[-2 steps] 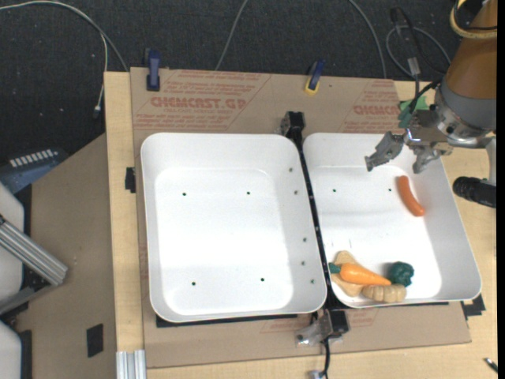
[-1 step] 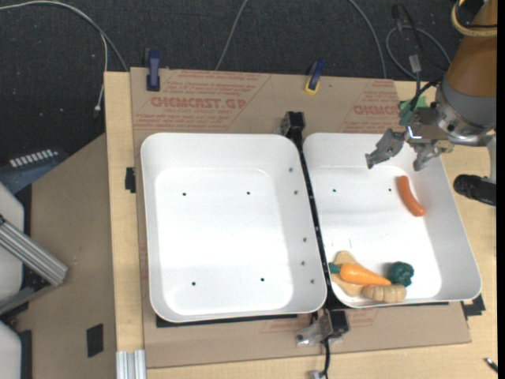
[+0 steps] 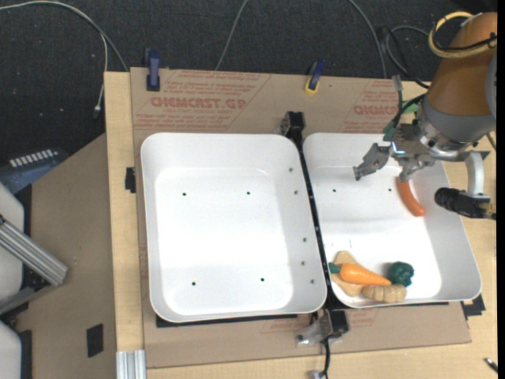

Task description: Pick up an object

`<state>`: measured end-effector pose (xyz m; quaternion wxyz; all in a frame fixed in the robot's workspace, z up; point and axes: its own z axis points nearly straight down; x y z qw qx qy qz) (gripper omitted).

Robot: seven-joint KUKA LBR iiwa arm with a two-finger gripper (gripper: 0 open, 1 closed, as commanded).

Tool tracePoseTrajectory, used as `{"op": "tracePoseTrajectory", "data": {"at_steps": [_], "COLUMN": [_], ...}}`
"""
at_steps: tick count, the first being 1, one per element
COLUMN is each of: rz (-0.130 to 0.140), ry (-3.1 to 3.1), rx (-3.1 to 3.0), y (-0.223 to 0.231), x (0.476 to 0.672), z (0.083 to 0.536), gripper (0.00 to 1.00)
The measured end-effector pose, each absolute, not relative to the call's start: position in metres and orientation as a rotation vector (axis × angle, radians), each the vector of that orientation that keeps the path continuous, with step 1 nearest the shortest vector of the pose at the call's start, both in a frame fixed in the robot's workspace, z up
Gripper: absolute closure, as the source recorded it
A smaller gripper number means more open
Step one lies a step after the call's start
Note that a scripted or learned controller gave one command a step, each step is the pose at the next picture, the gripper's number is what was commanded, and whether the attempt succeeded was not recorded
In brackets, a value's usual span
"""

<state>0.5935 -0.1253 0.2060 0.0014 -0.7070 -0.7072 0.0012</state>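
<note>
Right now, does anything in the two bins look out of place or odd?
Nothing looks spilled or damaged. The carrot, a green piece and a tan piece crowd the right bin's near-left corner; an orange item lies apart below the gripper.

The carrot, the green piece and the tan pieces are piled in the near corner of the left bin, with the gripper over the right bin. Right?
Not quite: the camera view shows the carrot, green piece and tan pieces piled in the right bin's near corner. The gripper is over the right bin.
</note>
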Motion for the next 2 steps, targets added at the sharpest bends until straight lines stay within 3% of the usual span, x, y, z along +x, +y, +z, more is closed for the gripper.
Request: {"op": "tracePoseTrajectory", "data": {"at_steps": [2], "rz": [0.004], "ry": [-2.219], "rx": [-2.219], "y": [-0.124], "x": [0.595], "z": [0.101], "gripper": [0.00]}}
